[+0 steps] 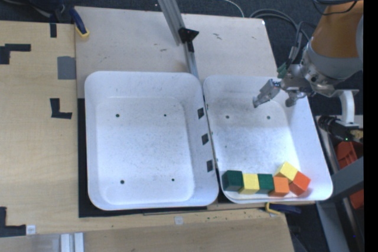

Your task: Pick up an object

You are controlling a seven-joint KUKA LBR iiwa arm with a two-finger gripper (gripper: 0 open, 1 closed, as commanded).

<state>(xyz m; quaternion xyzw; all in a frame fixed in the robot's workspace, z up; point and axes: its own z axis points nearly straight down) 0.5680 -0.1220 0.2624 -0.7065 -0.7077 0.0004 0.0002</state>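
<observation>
Right bin [307, 127]: row of small blocks [267, 181] along near wall.
Metal hand [273, 92] above far end; finger spread cannot be told.

Light was even and fairly bright, falling from overhead. The two shallow white plastic bins [147, 138] left of the hand [267, 93] looked pale and slightly washed out, with soft, faint shadows along their rims. The picture was grainy and mildly blurred, and the dark floor beyond the hand lost detail.

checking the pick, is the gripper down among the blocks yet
No, the gripper is over the right bin's far end, while the blocks sit along its near edge.
</observation>
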